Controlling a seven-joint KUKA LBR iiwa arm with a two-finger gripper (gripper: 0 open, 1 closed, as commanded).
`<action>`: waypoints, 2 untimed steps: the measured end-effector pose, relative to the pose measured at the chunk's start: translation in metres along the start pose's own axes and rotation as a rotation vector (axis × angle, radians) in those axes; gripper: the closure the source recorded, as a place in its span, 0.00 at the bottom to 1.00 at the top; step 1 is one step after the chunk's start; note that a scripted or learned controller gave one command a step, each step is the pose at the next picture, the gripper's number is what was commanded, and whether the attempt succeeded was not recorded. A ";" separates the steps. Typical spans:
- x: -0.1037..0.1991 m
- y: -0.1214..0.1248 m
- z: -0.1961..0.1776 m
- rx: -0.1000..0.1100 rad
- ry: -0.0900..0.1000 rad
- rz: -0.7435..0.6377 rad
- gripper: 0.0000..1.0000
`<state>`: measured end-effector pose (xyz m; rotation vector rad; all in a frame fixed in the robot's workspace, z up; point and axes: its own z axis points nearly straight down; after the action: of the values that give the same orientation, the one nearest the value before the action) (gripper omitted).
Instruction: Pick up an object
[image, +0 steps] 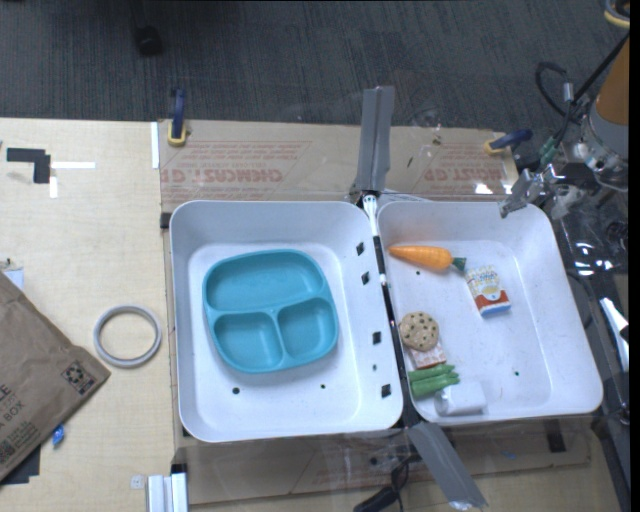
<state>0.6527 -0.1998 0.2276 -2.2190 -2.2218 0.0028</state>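
Now, you had the gripper (527, 190) up at the upper right of the frame, over the far corner of the right bin (541, 345), and whether it was released or clenched you could not tell; nothing showed in its grasp.

Your choices all lay in that bin: carrot (422, 257) toward the top, carton (487, 290) just right of it, cookie (419, 328) by the left wall, beans (433, 380) under it, and a white item (462, 400) touching the beans.

Risks, as you'd have judged them:
- The cookie and beans sat hard against the divider, so a descent there could have jammed on the wall.
- The beans and white item touched; a grab could have caught both or neither.
- The carrot is round and tapered, so it might have rolled out of a pinch.
- The carton stood apart from everything and was probably your safest bet.

Writing: red print on the board (250, 160) behind the bins ran upside down and was too faint to read. The brown box (35, 370) at lower left showed "BOX". The carton's label was too small to read.
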 end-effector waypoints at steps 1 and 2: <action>-0.021 -0.030 0.107 0.000 0.002 -0.088 0.00; 0.007 -0.040 0.136 -0.001 0.000 -0.137 0.00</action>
<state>0.6124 -0.1924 0.0921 -2.0630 -2.3688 0.0012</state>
